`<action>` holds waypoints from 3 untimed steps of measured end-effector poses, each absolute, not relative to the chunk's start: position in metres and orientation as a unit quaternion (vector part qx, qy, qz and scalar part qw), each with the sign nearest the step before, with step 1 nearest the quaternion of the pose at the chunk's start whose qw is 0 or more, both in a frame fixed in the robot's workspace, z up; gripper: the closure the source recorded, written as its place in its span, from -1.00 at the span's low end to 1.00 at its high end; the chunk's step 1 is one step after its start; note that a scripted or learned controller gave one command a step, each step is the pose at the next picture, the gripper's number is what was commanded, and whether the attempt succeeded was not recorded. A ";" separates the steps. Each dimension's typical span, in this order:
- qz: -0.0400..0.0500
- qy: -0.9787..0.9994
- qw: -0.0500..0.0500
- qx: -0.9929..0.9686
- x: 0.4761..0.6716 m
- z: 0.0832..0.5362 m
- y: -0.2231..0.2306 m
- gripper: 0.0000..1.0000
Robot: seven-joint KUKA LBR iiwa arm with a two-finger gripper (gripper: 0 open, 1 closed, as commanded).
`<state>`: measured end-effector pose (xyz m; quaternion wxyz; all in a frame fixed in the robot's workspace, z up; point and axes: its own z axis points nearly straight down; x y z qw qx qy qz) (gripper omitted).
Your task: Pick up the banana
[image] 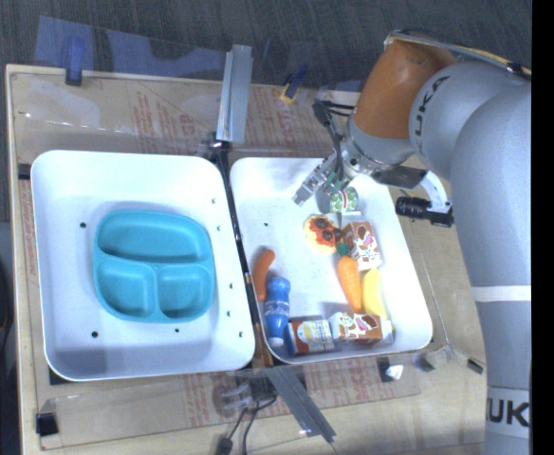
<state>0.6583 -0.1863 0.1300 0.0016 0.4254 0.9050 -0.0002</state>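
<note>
The banana point(374, 293) is a short yellow piece lying along the right wall of the right bin point(267, 183), pressed against an orange carrot point(350, 282) on its left. My gripper point(321, 191) hangs over the far part of the same bin, well behind the banana and apart from it. A small green and white pack point(344, 200) sits just beside the gripper's tip. The view shows nothing of the banana in the gripper.
The right bin also holds a yellow round toy with red bits point(321, 232), a printed carton point(362, 245), a flat juice carton point(340, 330), a blue bottle point(277, 311) and an orange sausage point(262, 270). A blue divided tray point(154, 263) lies in the left bin point(59, 183).
</note>
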 end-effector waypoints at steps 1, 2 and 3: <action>0.000 0.906 0.003 0.423 0.660 0.141 -0.185 1.00; -0.001 0.907 0.006 0.421 0.661 0.152 -0.185 1.00; -0.001 0.908 0.009 0.419 0.662 0.163 -0.185 1.00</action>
